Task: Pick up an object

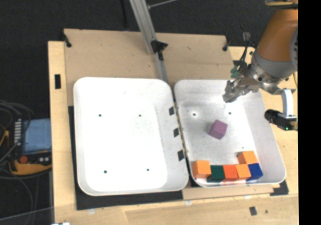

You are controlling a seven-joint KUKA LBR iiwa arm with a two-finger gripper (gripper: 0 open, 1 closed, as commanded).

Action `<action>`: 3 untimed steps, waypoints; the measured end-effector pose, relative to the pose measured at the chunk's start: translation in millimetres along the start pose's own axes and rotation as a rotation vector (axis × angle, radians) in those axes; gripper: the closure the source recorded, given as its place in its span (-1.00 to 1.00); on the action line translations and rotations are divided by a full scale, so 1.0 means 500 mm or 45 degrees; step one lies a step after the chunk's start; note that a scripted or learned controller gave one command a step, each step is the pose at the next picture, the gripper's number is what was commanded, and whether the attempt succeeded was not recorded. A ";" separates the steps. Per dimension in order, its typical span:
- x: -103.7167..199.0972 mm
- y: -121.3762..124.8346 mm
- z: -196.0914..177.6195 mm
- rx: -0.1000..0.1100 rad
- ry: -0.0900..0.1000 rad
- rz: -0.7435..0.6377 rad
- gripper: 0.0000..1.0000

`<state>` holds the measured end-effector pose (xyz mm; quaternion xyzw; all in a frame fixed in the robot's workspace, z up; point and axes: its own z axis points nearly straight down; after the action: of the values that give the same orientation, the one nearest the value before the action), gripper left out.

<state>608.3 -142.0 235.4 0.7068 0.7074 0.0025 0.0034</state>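
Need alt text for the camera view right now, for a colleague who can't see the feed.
The gripper hangs over the right bin's far side, carrying nothing visible, with a purple cube lying alone mid-bin. Orange, green and blue blocks cluster along that bin's near edge; the left bin sits beside it.

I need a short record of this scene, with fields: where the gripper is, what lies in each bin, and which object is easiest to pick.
gripper: gripper hangs over the far part of the right bin, holding nothing visible
purple cube: purple cube lies alone near the middle of the right bin
block cluster: orange, green and blue blocks packed along the near edge of the right bin
left bin: left bin shows only small dark dots
easiest pick: probably the purple cube, since it stands apart from the others
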 end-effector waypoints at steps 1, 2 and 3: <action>-0.002 0.002 -0.043 0.006 0.001 -0.003 1.00; 0.103 0.002 -0.028 0.010 0.002 -0.007 1.00; 0.193 -0.016 -0.041 0.011 0.004 -0.007 1.00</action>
<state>600.0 -45.3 255.7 0.7048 0.7094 0.0006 -0.0006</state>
